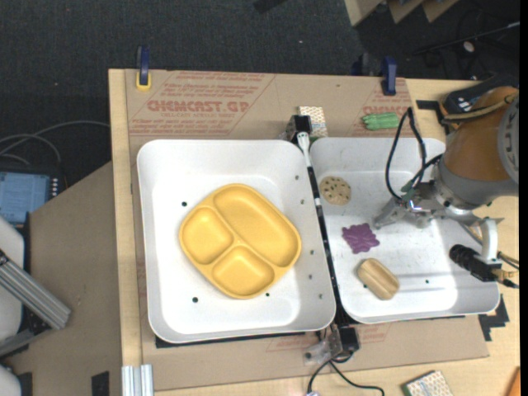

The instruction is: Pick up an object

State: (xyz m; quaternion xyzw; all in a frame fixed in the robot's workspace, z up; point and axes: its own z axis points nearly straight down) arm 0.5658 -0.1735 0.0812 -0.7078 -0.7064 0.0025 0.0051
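Roughly mid-bin: tool [388,215] w/ open room, purple piece [360,238] nr.

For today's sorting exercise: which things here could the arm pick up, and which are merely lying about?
Job:
gripper
cookie
purple piece
tan block
yellow divided plate

Lying about:
green object on the board
blue clamps

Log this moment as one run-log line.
gripper: over right white bin, nothing seen held | purple flat piece, round tan cookie, tan bread roll: lying loose
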